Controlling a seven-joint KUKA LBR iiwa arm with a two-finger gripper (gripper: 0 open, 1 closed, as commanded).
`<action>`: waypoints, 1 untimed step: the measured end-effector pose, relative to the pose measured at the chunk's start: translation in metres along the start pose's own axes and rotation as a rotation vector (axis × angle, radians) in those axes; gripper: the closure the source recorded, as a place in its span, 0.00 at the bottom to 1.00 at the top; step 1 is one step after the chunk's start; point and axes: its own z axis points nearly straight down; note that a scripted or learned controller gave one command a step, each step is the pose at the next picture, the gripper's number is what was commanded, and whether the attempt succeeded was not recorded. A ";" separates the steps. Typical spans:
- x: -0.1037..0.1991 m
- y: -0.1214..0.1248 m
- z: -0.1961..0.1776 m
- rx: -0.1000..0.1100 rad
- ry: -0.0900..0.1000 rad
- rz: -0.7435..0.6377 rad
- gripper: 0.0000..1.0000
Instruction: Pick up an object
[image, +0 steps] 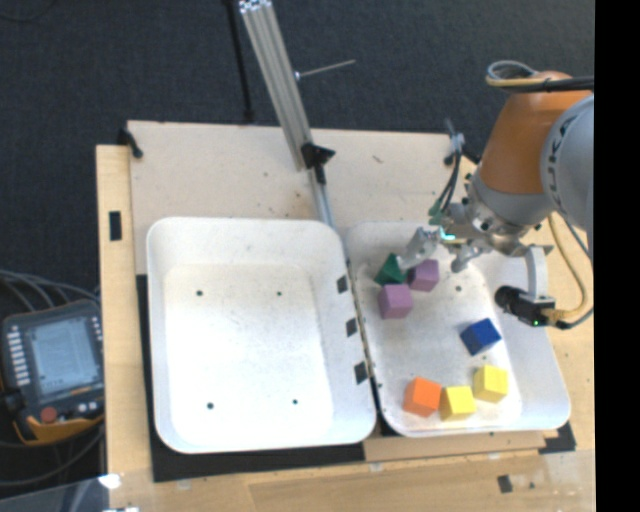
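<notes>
Blocks all lie in the right bin (520, 405), none lifted yet; my gripper (440, 250), fingers apart, hangs just above the purple block (425, 275).

The arm (525, 140) reaches in from the right, its jaws (440, 250) low over the far end of the right bin (555, 400), seemingly spread and just beside a purple cube (425, 275). Close by sit a green block (390, 269) and a second purple cube (395, 300). Nearer the camera lie a blue cube (480, 335), an orange cube (422, 396) and two yellow cubes (458, 401) (490, 382), beside the left bin (160, 240).
</notes>
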 end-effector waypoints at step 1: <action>0.000 0.001 -0.003 -0.005 0.000 0.000 0.00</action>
